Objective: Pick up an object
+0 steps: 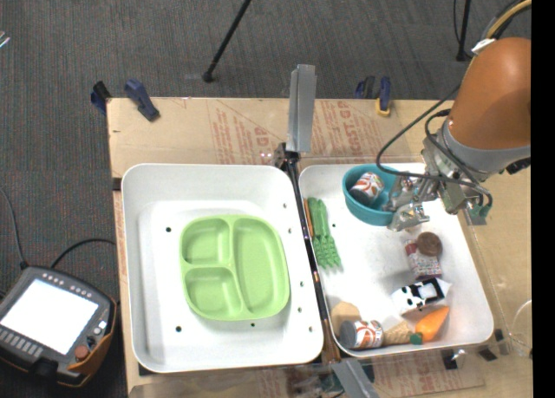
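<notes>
Cardboard [251, 132]: red printing, unreadable | cans [368, 334]: red-white labels, illegible

Robot lab, clamped cardboard bench [225, 127], 2 white bins [139, 214], teach pendant [52, 322], tripod legs [238, 23]

Two white bins stand side by side on the tabletop [217, 132]. The left bin [143, 214] holds a green divided plate [234, 266]. In the right bin [477, 301] lie a green fork [323, 233], a teal bowl [360, 204] with a small can [368, 185] inside, a brown-capped bottle [424, 253] and some toy foods near the front wall. The hand [408, 212] hangs just beside the bowl, above the bin floor.
</notes>
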Robot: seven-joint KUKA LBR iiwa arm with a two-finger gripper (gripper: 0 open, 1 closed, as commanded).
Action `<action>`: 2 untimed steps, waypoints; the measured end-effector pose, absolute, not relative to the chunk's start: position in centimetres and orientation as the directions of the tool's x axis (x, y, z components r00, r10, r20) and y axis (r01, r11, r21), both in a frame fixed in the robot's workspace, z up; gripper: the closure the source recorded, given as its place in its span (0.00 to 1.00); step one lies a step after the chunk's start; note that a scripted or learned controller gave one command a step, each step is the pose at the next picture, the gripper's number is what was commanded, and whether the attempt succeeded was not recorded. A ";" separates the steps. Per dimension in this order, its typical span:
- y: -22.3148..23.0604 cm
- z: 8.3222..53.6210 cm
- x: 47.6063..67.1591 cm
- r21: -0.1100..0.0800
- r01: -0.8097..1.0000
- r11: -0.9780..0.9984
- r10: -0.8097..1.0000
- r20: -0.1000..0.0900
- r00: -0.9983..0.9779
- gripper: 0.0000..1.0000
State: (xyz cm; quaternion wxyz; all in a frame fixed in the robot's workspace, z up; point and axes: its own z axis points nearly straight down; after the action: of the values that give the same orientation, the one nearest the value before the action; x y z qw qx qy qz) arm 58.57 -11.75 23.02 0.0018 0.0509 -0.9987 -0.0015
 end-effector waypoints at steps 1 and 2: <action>-11.6 14.0 58.5 0.005 -0.346 0.938 -0.346 0.005 -0.938 1.00; -11.6 14.4 58.7 0.001 -0.345 0.938 -0.345 -0.001 -0.938 0.00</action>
State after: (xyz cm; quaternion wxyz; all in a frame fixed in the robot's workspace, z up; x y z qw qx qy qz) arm 58.71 -11.62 14.37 -0.0003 0.1754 -0.9845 -0.0007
